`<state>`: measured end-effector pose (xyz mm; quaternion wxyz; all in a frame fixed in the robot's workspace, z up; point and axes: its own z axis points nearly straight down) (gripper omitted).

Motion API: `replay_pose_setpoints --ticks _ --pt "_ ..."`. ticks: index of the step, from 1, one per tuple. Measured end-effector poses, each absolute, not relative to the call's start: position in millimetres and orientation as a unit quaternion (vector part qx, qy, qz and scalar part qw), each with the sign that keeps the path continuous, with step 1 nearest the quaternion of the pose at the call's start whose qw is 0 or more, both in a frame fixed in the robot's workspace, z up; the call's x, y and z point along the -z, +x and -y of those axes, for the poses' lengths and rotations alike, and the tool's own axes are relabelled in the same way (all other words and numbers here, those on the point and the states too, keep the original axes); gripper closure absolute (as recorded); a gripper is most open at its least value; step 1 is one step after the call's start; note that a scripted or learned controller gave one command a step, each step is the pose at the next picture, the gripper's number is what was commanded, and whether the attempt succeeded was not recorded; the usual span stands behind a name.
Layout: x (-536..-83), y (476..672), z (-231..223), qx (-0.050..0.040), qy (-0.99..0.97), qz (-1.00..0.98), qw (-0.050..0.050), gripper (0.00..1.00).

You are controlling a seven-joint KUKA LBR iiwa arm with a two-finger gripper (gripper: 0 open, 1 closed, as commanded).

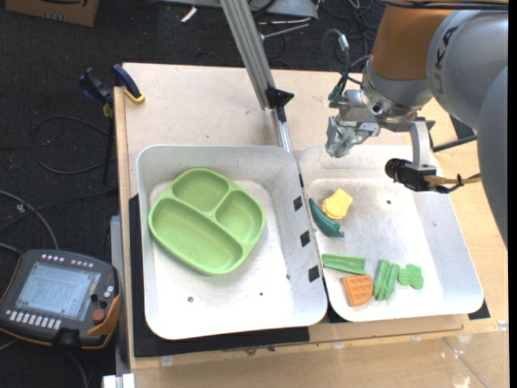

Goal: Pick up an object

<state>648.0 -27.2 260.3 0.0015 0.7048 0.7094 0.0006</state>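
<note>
The hand (339,145) hangs above the far edge of the right bin (452,241), near the seam between the two bins, with nothing between its fingers; whether they are spread or pressed together cannot be told from this angle. The orange-banded arm (436,39) enters from the upper right.

Right bin contents — a yellow piece (338,204) near the far left corner, with a dark green curved piece (325,219) touching it on the near side. Further toward the near edge: a green flat strip (343,263), an orange block (357,289), a green ridged piece (384,280) and a small green clump (411,277), all close together.

Left bin (161,305) holds a green divided plate (207,219).

A pendant controller (56,297) lies on the floor left of the worktop (186,103).
</note>
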Motion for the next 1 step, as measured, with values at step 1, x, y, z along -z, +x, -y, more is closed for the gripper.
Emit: replay_pose_setpoints --ticks 1 --pt "-259.8 647.9 26.7 -0.0001 0.705 -0.71 0.001 0.0"
